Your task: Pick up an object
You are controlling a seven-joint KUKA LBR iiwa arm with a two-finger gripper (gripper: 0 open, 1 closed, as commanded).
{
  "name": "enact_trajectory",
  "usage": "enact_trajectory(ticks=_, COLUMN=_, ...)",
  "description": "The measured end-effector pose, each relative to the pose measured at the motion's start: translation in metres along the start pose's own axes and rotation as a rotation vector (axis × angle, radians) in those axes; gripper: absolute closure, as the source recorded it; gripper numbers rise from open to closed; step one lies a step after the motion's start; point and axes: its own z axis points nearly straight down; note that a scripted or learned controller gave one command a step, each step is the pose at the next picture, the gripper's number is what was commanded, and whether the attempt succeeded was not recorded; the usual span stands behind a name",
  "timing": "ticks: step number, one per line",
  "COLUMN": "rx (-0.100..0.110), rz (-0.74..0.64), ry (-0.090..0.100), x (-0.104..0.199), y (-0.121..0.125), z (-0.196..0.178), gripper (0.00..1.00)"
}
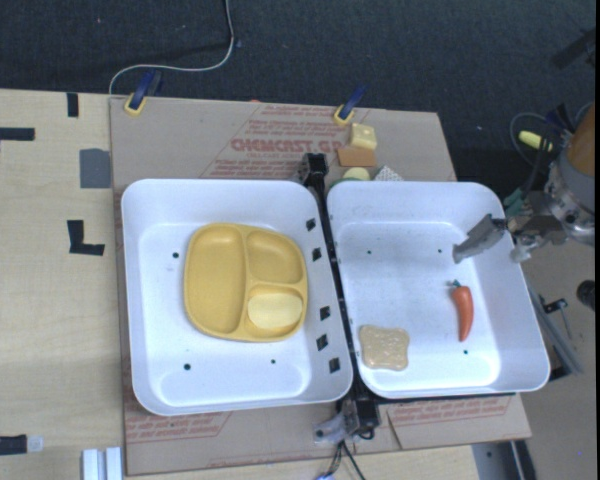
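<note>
In the right bin (410, 208), an orange carrot-like piece with a green tip (464, 310) lies near the right wall. A tan bread slice (384, 347) lies near the front left corner. My gripper (492, 234) hangs over the right bin's upper right part, above and slightly right of the carrot piece, not touching it. Nothing shows in its grasp. The left bin (150, 268) holds a yellow divided plate (230, 268) with a pale round item (274, 310) in its lower right compartment.
Small blocks and a pale green piece (358, 153) sit on the cardboard behind the bins. Two blue clamps (140, 93) pin that cardboard's back edge. A black divider (325, 268) runs between the bins. The arm's wrist and cables (565, 188) stand at the right.
</note>
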Motion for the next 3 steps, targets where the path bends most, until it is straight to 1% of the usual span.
enact_trajectory(ticks=1, rx=0.006, rz=0.002, ry=0.000, x=-0.053, y=0.036, z=0.112, gripper=0.00)
enact_trajectory(ticks=2, rx=-0.002, rz=0.000, ry=-0.002, x=-0.035, y=0.015, z=0.200, gripper=0.00)
enact_trajectory(ticks=3, rx=-0.006, rz=0.000, ry=-0.003, x=-0.036, y=0.017, z=0.184, gripper=1.00)
